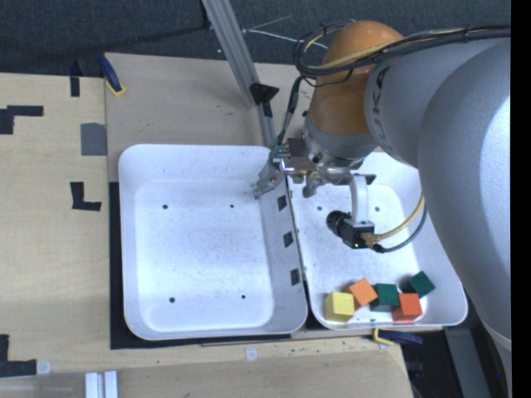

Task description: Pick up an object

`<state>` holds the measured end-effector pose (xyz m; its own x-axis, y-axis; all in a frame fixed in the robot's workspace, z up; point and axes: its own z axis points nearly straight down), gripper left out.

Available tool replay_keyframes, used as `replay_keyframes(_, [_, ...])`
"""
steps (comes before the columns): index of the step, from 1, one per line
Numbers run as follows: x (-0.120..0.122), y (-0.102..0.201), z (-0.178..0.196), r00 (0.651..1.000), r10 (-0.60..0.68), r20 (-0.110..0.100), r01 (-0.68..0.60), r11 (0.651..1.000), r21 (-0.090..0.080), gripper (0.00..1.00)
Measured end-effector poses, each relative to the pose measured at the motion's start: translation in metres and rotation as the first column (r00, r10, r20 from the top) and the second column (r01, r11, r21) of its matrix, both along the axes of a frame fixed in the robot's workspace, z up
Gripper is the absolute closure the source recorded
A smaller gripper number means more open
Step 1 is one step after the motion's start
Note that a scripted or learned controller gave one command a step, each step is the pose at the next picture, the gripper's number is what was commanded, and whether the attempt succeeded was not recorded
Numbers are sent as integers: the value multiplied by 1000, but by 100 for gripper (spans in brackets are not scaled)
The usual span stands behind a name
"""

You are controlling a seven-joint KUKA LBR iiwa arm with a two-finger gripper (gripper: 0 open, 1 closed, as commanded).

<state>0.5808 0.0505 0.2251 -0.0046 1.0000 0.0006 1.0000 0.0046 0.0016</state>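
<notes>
Coloured blocks point(386, 295) clustered, right bin point(332, 264) near corner

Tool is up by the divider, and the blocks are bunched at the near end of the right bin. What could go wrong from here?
1. The tool hangs over the shared rim between the bins, far from the five blocks. Lowering here would likely strike the rim or close on nothing.
2. Those blocks crowd together against the right bin's near wall, so a grasp there may shove them aside or catch two at once.
</notes>
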Motion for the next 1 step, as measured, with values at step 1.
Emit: replay_keyframes(1, [-2,-2,-1,1000,-3,-4,3,1000,-2,0])
